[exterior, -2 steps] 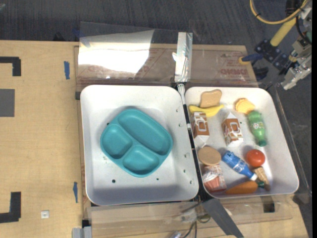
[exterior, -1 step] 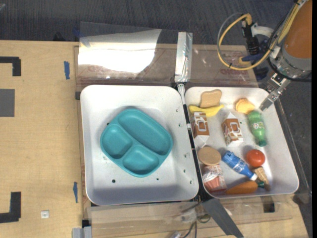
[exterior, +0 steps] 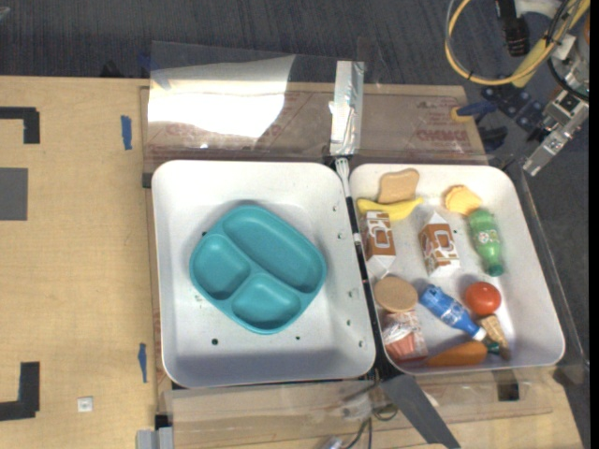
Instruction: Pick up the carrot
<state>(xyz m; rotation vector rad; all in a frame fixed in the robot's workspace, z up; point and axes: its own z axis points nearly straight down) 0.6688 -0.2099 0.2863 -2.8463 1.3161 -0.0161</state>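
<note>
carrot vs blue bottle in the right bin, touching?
Cannot tell. In the camera view the carrot lies along the bin's near wall just below the blue bottle; their edges meet in the image, with no plain gap or contact.

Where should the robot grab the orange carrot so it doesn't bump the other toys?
Probably around its middle, coming straight down from above. The carrot lies flat and lengthwise along the near wall of the right bin, so the fingers should close across its narrow width. The blue bottle and tomato sit close behind it, so a sideways approach looks crowded.

Robot lab: 2 white bins (exterior: 168,251), taped bench (exterior: 65,251), cables (exterior: 487,26).
</note>
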